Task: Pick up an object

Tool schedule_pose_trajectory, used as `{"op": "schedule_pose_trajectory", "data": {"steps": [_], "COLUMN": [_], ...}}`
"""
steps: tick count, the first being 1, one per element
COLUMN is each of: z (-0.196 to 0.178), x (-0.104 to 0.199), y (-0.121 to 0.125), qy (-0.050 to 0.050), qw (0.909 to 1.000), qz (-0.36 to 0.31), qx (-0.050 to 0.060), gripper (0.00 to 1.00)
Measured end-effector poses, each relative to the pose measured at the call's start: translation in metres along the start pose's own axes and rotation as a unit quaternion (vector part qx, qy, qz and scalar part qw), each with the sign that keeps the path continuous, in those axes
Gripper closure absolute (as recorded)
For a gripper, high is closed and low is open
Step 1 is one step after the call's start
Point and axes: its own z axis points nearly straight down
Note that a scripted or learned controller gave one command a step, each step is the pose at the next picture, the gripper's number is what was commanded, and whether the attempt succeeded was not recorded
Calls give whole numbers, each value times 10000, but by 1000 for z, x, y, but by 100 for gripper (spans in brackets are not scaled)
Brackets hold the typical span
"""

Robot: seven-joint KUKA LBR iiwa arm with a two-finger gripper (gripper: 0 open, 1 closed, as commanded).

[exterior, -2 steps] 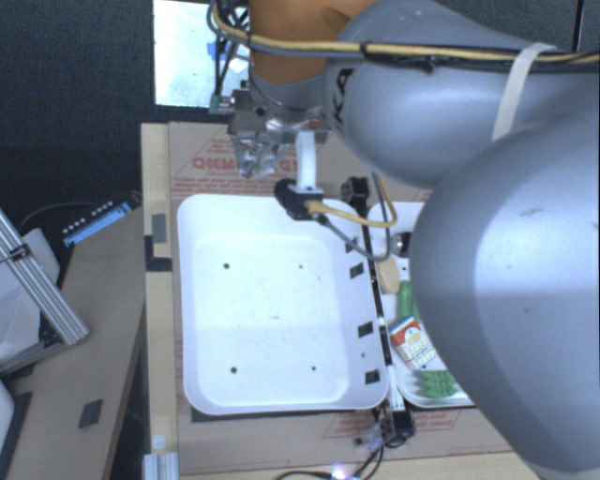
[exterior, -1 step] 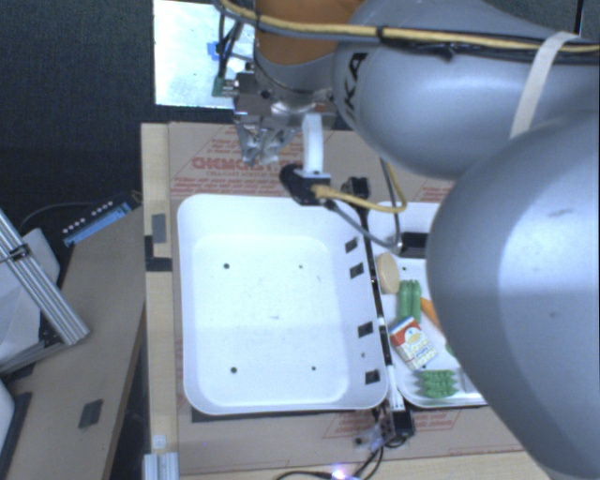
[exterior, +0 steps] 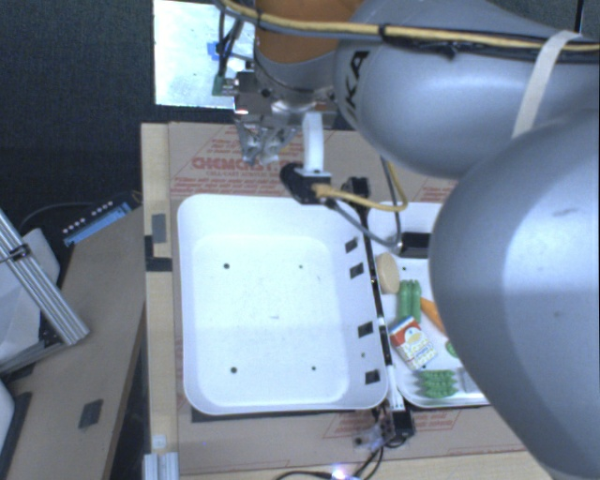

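Grey arm [exterior: 487,141]: smooth, rounded metal shell, bulky in the foreground, with a matt orange band [exterior: 305,21] just above the pincer.
Pincer [exterior: 260,155]: small, silvery and blurred, hanging past the far rim of the left bin, over printed cardboard; whether it is released or clenched cannot be told, and nothing is seen in its grasp.
Yellow cable [exterior: 361,199]: thin and glossy, curving away from a black fitting just right of and below the pincer.
Left bin [exterior: 202,281]: shallow white plastic with rounded corners, directly below the pincer toward the camera; its floor is smooth, marked by four small dark dots.
Right bin [exterior: 422,222]: same white plastic, below and to the right of the pincer, largely covered by the arm.
Black clips [exterior: 359,272]: small dark tabs in a row along the wall where the bins meet, below-right of the pincer.
Tan oval [exterior: 387,274]: smooth, egg-like, in the right bin, well apart from the pincer.
Green stick [exterior: 410,300]: upright-lying cylinder just beside the oval, farther from the pincer.
Orange piece [exterior: 431,314]: slim and tapered, touching the green stick's right side.
Small carton [exterior: 414,343]: boxy, printed red, white and blue, farther still.
Green pods [exterior: 437,382]: bumpy cluster, farthest from the pincer, at the near rim.
Cardboard [exterior: 202,159]: flat tan sheet with red lettering, beneath both bins and the pincer.
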Motion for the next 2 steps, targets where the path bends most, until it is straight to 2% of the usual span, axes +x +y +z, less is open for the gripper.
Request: {"op": "schedule_pose_trajectory", "data": {"steps": [2], "z": [-2], "x": [0], "y": [0], "qy": [-1], "qw": [10000], "qz": [1], "qx": [3], "gripper": [100]}}
